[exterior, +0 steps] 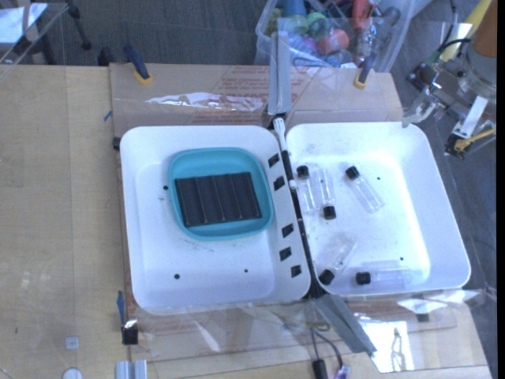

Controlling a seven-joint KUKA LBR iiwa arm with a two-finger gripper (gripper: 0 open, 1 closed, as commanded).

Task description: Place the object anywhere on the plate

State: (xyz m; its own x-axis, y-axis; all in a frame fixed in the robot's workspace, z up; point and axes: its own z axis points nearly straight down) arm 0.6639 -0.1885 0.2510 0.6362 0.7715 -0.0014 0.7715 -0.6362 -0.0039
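Observation:
A teal plate sits in the left bin, with a dark ribbed rectangular pad lying in its middle. In the right bin lie several clear vials with black caps: two near the divider, one further back, one toward the front and one along the front wall. My gripper hangs at the upper right, above the right bin's back right corner and well away from the vials and the plate. Nothing shows between its fingers.
A raised divider with black tabs separates the two bins. A clear tub of coloured toys stands behind the bins. Cardboard and tape line the bench at the back.

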